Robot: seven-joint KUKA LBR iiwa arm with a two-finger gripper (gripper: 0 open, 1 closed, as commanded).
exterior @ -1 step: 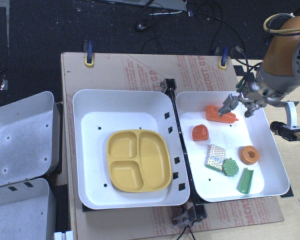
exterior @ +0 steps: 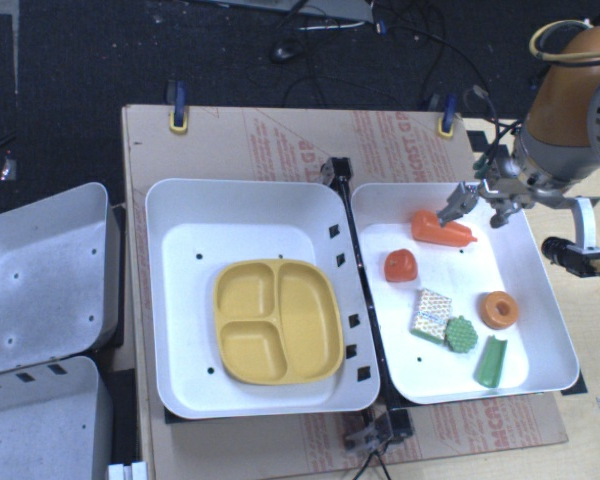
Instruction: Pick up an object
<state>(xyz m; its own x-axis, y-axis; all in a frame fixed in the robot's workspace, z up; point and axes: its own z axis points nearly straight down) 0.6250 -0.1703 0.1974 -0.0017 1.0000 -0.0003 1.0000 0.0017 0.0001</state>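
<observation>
Two shallow white bins are sitting side by side on the bench: the left bin (exterior: 170, 268) is holding one yellow divided tray (exterior: 278, 320), while the right bin (exterior: 540, 298) is holding six items. Those six are showing as one orange carrot (exterior: 442, 231), one red pepper (exterior: 401, 265), one patterned packet (exterior: 432, 314), one green broccoli piece (exterior: 461, 335), one orange ring (exterior: 499, 310) and one green cucumber (exterior: 491, 361).

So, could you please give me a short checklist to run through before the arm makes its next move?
1. Gripper over the right bin: ok.
2. Nearest target, the orange carrot, close below the gripper: ok.
3. Carrot lying apart from the red piece: ok.
4. Jaws open enough for the carrot: cannot tell.
5. Anything already held: cannot tell.
6. Yellow divided plate in the left bin, away from the arm: ok.
</observation>
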